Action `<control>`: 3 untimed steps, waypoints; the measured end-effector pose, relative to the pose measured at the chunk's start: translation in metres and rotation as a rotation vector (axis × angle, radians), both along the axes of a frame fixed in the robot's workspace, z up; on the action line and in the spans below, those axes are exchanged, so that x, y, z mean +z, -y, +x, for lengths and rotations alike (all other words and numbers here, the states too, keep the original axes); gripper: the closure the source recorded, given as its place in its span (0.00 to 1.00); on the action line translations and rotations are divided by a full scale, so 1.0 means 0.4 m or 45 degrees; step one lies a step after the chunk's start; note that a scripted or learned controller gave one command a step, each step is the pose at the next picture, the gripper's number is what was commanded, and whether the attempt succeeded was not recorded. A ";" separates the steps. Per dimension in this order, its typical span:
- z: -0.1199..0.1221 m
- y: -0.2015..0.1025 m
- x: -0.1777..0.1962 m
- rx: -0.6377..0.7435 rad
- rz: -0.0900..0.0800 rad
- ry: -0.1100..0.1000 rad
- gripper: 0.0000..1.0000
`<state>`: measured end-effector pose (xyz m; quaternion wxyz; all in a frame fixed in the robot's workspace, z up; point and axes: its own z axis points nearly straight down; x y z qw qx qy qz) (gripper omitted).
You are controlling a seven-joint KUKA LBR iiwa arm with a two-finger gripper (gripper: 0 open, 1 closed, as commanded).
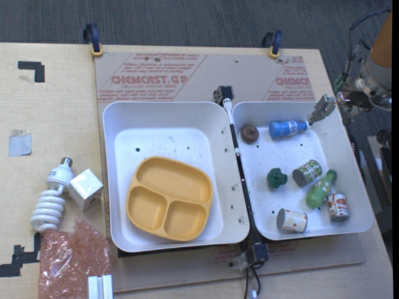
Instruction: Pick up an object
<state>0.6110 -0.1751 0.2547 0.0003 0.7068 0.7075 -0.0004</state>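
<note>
The right bin (349,167) holds several small objects: a blue bottle (288,128) lying at the back, a brown disc (250,133), a dark green piece (277,179), a grey-green can (307,172), a green bottle (321,190), a red and white can (338,207) and a tipped paper cup (292,220). My gripper (322,109) hangs at the bin's back right corner, just right of the blue bottle's cap end and a little above it. Nothing is visibly held in it.
The left bin (118,129) holds a yellow divided plate (169,198). On the bench to its left lie a spiral light bulb (50,198), a white cube (86,189) and a crumpled pink bag (72,263). Clamps (93,41) grip the board's back edge.
</note>
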 end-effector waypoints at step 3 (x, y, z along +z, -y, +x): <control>-0.071 -0.107 -0.405 -0.003 0.001 0.000 0.00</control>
